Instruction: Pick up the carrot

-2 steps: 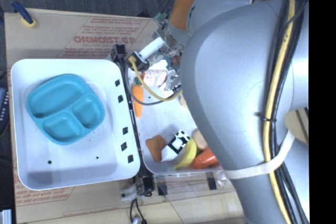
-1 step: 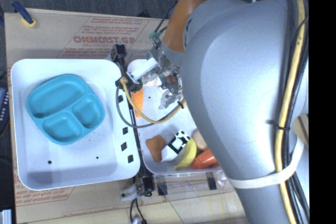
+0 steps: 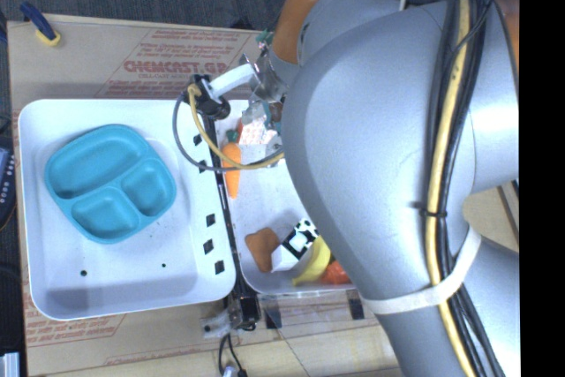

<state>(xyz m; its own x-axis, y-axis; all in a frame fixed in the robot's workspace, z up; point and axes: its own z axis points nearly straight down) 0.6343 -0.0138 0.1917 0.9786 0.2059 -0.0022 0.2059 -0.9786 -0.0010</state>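
Note:
The carrot (image 3: 232, 170) is orange and tapers toward the near side. It is in the right bin (image 3: 256, 216), close along that bin's left wall. My gripper (image 3: 253, 133) is right over the carrot's thick far end and seems to touch it. The bulky grey arm hides whether the carrot is gripped or just lies on the bin floor.
The left bin (image 3: 53, 278) holds a blue divided plate (image 3: 110, 181). Near the front of the right bin lie a brown piece (image 3: 261, 248), a black-and-white patterned item (image 3: 302, 237) and a yellow banana (image 3: 312, 266). A looped cable (image 3: 183, 141) hangs over the wall between the bins.

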